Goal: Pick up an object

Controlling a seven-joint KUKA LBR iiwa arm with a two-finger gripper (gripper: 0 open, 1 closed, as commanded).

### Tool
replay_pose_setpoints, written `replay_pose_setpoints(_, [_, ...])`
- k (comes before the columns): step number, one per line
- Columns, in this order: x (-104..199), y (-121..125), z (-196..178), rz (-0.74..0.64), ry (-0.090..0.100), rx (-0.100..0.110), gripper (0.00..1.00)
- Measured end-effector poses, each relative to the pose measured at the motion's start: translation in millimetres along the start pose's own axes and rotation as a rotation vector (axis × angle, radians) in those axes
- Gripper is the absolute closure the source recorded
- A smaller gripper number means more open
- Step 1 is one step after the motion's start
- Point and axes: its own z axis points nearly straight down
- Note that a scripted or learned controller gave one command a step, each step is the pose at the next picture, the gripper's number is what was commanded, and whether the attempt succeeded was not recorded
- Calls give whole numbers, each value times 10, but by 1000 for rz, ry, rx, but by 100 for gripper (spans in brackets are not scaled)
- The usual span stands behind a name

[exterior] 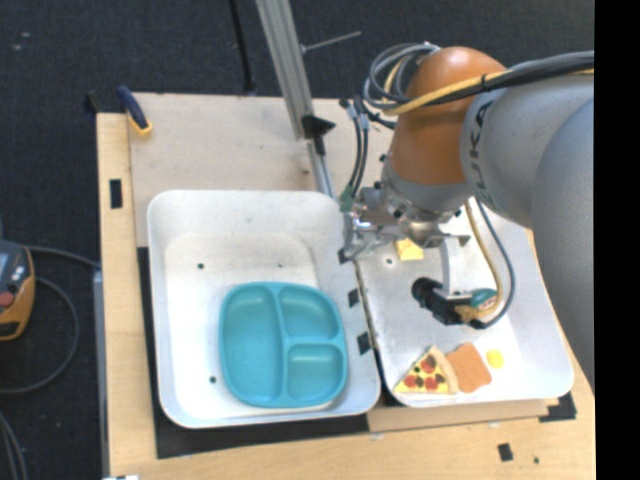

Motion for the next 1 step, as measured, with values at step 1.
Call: replay_pose_setpoints(1, [562, 28, 2, 0, 0, 2, 100])
